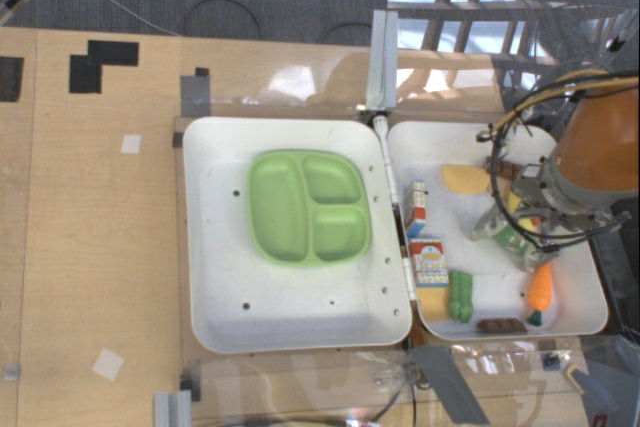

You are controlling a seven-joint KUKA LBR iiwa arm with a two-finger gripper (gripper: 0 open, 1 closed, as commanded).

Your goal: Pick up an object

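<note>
Reaching down into the right-hand bin (596, 315), the gripper (512, 233) hangs low over a clutter of small items; whether it is grasping anything cannot be told from this angle.

Nearest, directly under the gripper, sits a green-and-clear item (508, 237), too hidden to identify. Just toward the viewer and to the arm's side lies one orange carrot toy (540, 288), its long axis running toward and away from the gripper, tip nearest the bin's front wall. Just on the far side of the gripper lies one yellow flat piece (465, 179). Farther out, toward the divider, are one small carton (428, 264), one upright packet (417, 203), one green toy (460, 296), and one dark bar (500, 325) by the front wall. Farthest, in the left bin (215, 315), rests one green divided plate (306, 206), well apart.
</note>
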